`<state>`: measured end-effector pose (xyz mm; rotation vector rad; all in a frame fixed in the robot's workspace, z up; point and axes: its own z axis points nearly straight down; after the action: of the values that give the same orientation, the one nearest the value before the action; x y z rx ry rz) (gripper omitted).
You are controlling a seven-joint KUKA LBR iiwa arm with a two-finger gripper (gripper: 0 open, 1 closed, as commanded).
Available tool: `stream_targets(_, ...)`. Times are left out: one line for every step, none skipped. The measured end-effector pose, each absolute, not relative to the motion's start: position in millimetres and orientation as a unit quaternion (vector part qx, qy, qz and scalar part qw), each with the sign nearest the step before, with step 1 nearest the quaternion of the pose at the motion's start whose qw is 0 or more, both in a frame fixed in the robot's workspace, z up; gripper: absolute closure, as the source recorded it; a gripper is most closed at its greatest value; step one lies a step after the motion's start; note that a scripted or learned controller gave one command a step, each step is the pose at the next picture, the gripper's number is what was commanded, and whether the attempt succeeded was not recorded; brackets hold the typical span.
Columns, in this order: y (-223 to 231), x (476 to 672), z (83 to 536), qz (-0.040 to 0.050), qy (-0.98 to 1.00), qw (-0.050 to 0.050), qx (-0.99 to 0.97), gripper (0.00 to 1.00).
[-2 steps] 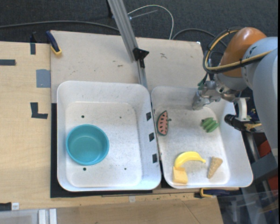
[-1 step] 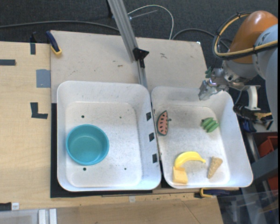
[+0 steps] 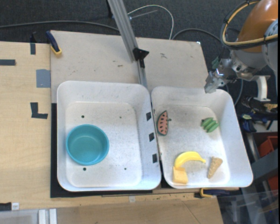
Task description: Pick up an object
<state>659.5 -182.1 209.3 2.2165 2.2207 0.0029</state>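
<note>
You are at the approach step: the hand (image 3: pixel 213 84) hangs above the far right corner of the right bin (image 3: pixel 237 120), just outside its rim, with nothing seen in it. Whether it is spread or closed you cannot tell from this slanted view.

No object is picked yet, and all the candidates lie in the right bin. The green piece (image 3: pixel 209 124) is nearest the hand, toward the far right. The watermelon slice (image 3: pixel 163 122) lies by the left wall. The banana (image 3: pixel 189 159) sits near the front, touching the orange block (image 3: pixel 179 176) just in front of it, and the cone (image 3: pixel 214 166) lies to their right, apart.

Your next move should bring the hand over one object and down; the green piece looks the shortest reach and stands clear of neighbours.

The left bin (image 3: pixel 65 94) holds a blue bowl (image 3: pixel 87 144) at its near left.
</note>
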Motion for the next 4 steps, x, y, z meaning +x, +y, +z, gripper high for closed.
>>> stream_targets(-125.9, 656.8, 201.9, -0.0002, 0.709, -0.001, 0.705, 1.0)
stream_targets(-73.1, 650.3, 215.3, 0.0005, 0.709, -0.001, 0.705, 1.0)
stream_targets(-17.8, 652.6, 207.7, -0.0004, 0.71, -0.001, 0.705, 1.0)
stream_targets(28.7, 649.7, 206.8, -0.0005, 0.709, -0.001, 0.705, 1.0)
